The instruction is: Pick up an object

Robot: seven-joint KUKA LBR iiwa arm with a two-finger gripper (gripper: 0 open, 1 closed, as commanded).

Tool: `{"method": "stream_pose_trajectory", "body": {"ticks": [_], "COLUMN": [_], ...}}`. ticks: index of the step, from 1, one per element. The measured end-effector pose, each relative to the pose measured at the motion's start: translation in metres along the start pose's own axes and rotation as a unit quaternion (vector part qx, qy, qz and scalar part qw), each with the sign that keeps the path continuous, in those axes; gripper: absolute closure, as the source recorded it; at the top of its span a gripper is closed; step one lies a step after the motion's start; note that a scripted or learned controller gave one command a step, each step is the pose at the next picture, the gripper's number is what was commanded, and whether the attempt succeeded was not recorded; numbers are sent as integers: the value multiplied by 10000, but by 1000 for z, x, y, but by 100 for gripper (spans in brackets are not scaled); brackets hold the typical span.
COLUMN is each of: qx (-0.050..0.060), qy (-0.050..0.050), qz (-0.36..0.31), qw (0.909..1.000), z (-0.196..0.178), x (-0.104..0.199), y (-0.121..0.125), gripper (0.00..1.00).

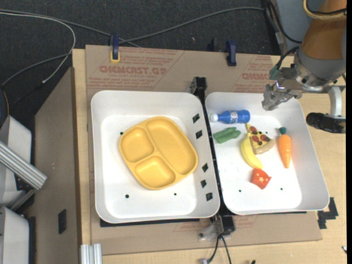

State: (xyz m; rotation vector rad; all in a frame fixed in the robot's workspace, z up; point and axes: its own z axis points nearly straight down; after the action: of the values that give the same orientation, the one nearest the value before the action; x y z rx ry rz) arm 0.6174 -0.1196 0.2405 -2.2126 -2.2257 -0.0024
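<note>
Approach step: nothing is lifted yet, and the claw (273,99) hangs over the right bin's (313,194) far edge; I cannot tell how its jaws stand.

Far left of the claw lies one yellow tray (158,152); nearer, below-left, one bottle (230,116), one green piece (226,135), one banana (249,154), one pizza slice (259,139), one red piece (260,178); below, one carrot (284,149). Next it must drop onto one.

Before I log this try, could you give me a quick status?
Gripper over right bin's top edge, nothing visibly held. Bottle, banana, carrot all lying in bin.

Single fixed camera above the bench, looking down at a slant, left bin (104,164) and right bin (308,186) both in frame
</note>
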Motion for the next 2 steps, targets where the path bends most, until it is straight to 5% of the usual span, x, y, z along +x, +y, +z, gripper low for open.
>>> {"method": "stream_pose_trajectory", "body": {"ticks": [2], "qx": [8], "qy": [2], "qz": [-5], "qw": [10000], "z": [5], "x": [105], "y": [-34], "gripper": [100]}}
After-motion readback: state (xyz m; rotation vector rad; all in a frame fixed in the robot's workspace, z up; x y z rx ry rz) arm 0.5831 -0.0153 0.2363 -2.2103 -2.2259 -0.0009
